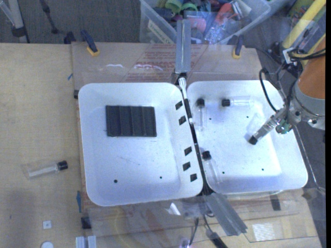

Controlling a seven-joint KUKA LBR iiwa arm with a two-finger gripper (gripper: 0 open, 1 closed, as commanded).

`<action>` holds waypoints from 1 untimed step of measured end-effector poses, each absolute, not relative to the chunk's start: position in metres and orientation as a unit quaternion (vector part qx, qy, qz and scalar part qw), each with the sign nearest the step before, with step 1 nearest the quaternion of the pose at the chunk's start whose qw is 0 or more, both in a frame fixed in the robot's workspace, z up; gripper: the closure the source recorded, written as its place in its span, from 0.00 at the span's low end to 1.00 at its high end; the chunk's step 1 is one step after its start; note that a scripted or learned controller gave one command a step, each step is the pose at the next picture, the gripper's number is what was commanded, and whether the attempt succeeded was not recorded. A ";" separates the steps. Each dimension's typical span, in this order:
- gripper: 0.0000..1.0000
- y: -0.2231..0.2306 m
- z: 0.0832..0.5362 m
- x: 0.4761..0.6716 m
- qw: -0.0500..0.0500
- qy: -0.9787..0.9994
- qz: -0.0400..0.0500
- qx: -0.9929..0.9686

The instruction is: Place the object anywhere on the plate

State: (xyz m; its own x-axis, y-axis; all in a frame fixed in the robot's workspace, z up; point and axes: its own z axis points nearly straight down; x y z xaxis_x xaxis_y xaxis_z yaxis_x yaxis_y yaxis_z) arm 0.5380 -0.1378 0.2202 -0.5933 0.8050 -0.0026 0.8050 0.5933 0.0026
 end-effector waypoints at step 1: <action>1.00 -0.063 0.187 0.577 0.001 0.798 0.000 0.603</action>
